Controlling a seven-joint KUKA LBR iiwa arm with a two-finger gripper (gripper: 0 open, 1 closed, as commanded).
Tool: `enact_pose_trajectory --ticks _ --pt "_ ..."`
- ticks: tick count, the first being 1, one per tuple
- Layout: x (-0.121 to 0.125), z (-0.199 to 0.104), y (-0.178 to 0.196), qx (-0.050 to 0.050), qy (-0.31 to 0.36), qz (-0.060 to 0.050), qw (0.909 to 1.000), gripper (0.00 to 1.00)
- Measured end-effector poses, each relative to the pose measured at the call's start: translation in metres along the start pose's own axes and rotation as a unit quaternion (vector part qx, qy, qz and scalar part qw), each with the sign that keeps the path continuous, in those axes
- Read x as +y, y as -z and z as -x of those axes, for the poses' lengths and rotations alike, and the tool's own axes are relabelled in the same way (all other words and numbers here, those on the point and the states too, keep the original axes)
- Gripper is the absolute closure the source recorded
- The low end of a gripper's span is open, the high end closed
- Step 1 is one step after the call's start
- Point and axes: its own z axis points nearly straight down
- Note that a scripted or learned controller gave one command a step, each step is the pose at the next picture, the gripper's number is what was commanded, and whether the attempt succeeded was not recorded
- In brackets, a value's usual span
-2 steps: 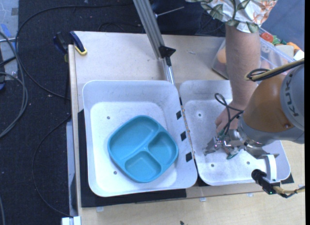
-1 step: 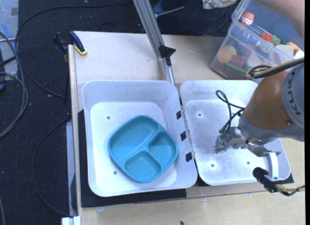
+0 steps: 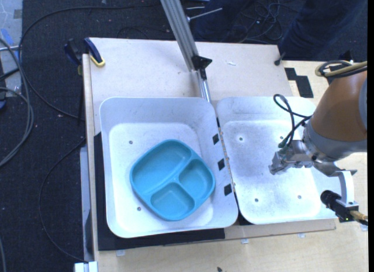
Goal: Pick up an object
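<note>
The grey two-finger gripper (image 3: pixel 279 164) is hovering over the right white bin (image 3: pixel 257 119), jaws unclear, while the blue three-compartment plastic tray (image 3: pixel 171 178) is sitting in the left bin (image 3: pixel 117 119). It's probably grabbing air.

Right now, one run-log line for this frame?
arm: over right bin | gripper: low above bin floor, nothing seen held | blue divided plate: in left bin, untouched | pick: not done
</note>
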Motion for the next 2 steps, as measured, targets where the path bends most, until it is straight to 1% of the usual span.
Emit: enact_pose_trajectory --ticks 1,2 --pt "0.002 0.0 0.053 0.0 0.002 0.0 1.0 1.0" --pt "0.014 -0.058 0.045 0.002 0.004 -0.003 1.0 1.0"
